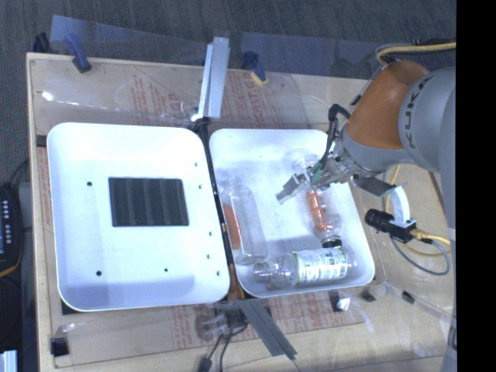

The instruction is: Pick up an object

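My gripper (308, 179) hangs over the upper right part of the right bin (263, 149). Just below it lies a clear bottle with orange contents (322, 214), its top end close to the gripper. I cannot see anything held. A second clear bottle with an orange strip (242, 225) lies along the bin's left wall. Across the front of the bin lies a third clear bottle with a green and white label (311, 267) and a black cap.
The left bin (77, 246) holds a flat dark ribbed panel (148, 201) near its middle. The arm's grey and orange wrist (387, 118) reaches in over the right bin's right rim. A metal bar (213, 76) stands behind the gap between the bins.
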Available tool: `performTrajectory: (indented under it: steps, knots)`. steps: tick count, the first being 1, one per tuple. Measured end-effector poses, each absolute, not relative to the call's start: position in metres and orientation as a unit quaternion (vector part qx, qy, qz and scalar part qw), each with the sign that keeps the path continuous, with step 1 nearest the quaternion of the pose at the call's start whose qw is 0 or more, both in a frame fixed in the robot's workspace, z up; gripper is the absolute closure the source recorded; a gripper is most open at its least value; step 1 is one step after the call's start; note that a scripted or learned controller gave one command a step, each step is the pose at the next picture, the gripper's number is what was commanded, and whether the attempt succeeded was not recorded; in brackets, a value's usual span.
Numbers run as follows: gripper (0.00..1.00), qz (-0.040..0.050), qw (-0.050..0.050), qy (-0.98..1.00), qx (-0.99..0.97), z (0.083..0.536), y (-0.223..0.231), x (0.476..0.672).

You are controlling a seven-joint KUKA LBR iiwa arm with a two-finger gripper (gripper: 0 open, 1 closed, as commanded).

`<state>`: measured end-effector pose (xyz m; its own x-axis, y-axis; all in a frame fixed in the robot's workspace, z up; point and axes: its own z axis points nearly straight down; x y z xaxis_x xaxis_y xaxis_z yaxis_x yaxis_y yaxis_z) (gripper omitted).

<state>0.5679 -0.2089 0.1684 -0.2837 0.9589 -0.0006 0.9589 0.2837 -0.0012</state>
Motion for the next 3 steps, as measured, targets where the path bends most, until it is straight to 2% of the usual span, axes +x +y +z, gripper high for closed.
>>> performTrajectory:
  steps: [1, 2, 3]
  knots:
    - [0.0, 0.0012, 0.002, -0.81, -0.587, 0.168, -0.178, 0.575]
    - [0.0, 0.0003, -0.001, -0.834, -0.552, 0.164, -0.21, 0.573]
    - [0.0, 0.0003, -0.001, -0.84, -0.542, 0.191, -0.209, 0.56]
